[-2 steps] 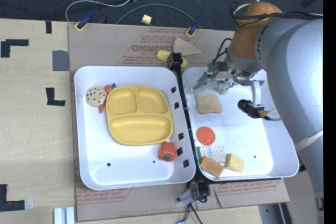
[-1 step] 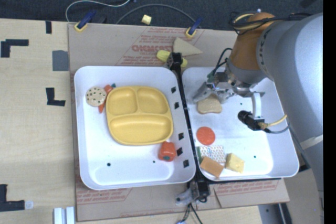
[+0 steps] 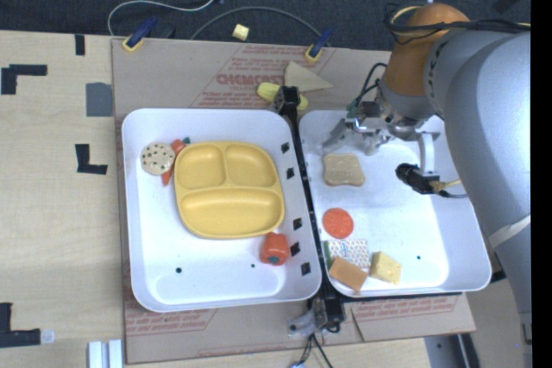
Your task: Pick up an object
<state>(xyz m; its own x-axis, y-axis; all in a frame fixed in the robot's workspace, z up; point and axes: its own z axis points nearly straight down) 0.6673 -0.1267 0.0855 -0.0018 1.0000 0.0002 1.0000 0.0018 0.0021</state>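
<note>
Pick not yet achieved, as judged: nothing seen lifted. Gripper positioned low at far edge of right bin, above flat tan toast slice; finger spread cannot be told. Toast judged likeliest target. Nearer in same bin: smooth red disc, yellow block. Glossy yellow divided plate held in left bin.

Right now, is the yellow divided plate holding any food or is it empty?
Empty. The yellow plate in the left bin shows three bare compartments; the cookie and the red piece lie outside its rim.
</note>
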